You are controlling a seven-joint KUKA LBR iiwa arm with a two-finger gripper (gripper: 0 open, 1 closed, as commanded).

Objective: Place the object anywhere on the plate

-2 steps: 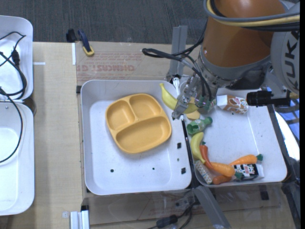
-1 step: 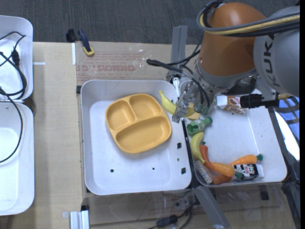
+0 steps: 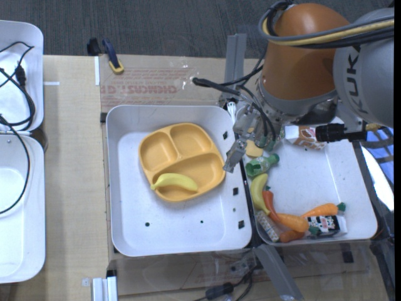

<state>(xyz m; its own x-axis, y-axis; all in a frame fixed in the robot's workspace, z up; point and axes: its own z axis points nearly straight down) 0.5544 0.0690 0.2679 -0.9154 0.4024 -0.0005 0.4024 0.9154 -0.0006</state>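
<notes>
While the grey arm [image 3: 369, 74] with its orange band [image 3: 304, 49] is seen reaching in from the right, the tool [image 3: 241, 144] is found over the seam where the two white bins meet, just beside the right rim of the yellow plate [image 3: 182, 158]. Whether the tool is open or closed cannot be told, since its tip is too dark and small to be read, and nothing can be made out in its grasp.

One banana [image 3: 175, 181] is seen lying in the plate's front compartment, to the lower left of the tool and apart from it. One plate with three compartments is counted, set tilted in the left bin [image 3: 125, 231].

Several toy foods are gathered along the left and front sides of the right bin [image 3: 357, 199]: a second banana [image 3: 259, 185] just below the tool, a green item [image 3: 260, 165] touching its top end, two carrots [image 3: 304, 218] lying crossed near the front, one small dark carton [image 3: 326, 226] beside them, and one brown-and-white packet [image 3: 304, 135] near the wrist.

Both bins are carried by a pale wooden table [image 3: 75, 168]. A white tub with black cables [image 3: 15, 105] is seen at the left edge, a blue-and-yellow clamp [image 3: 111, 56] at the table's far edge, and dark grey carpet [image 3: 156, 11] beyond.
</notes>
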